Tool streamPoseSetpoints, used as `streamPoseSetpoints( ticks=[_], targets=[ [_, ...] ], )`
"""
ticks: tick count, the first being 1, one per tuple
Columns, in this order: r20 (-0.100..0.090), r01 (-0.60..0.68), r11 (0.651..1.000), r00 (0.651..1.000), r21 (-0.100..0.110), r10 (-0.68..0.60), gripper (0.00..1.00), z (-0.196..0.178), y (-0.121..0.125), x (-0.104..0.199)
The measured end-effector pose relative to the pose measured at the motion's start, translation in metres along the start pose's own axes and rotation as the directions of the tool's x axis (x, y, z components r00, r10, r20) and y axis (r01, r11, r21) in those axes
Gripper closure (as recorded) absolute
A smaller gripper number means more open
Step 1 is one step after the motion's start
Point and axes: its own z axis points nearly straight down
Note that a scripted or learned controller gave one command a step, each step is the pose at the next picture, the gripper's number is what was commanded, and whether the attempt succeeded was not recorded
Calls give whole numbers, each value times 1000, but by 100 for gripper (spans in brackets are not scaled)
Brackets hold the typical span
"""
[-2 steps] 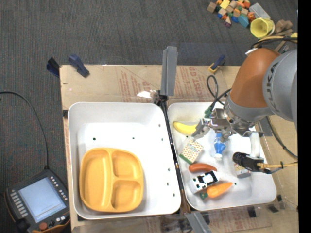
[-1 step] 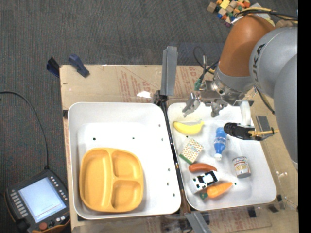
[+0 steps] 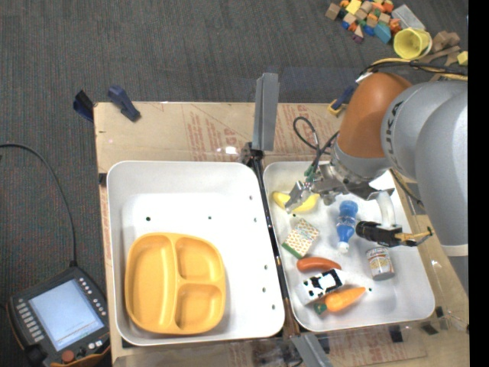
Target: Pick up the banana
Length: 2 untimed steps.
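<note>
Clearance inside the right bin (image 3: 409, 300) is limited. Its floor carries a checkered packet (image 3: 301, 238), a blue bottle (image 3: 346, 222), a red sausage-shaped item (image 3: 318, 264), a black-and-white toy (image 3: 321, 284), a carrot (image 3: 341, 299) and a small can (image 3: 380, 263), all set close together through the middle and near half. White floor shows mainly along the near right corner. The left bin (image 3: 191, 186) holds a yellow divided plate (image 3: 176, 281) in its near half, and white floor shows behind the plate up to the far wall. The two bins stand side by side on the table (image 3: 183, 128), their inner walls touching or nearly touching. A grey upright post (image 3: 266, 117) stands at the far end of that shared edge. The arm (image 3: 432, 151) enters from the right side of the view and passes above the right edge of the right bin. Its orange band (image 3: 370, 113) faces the camera, and the wrist tilts down and toward the left. The pincer (image 3: 312, 183) sits low in the far left corner of the right bin. Whether it is released or clenched cannot be told from this angle. The banana (image 3: 294, 201) lies in that same corner, close to the inner wall, just below and left of the pincer in the view. Contact between the two cannot be confirmed.
</note>
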Motion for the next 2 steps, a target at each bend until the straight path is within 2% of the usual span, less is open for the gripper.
streamPoseSetpoints(
  ticks=[1, 2],
  targets=[
    [-2, -1, 1000, 1000, 5, 1, 100, -6, 0, -1],
    [-2, -1, 1000, 1000, 5, 1, 0, -6, 0, -1]
  ],
)
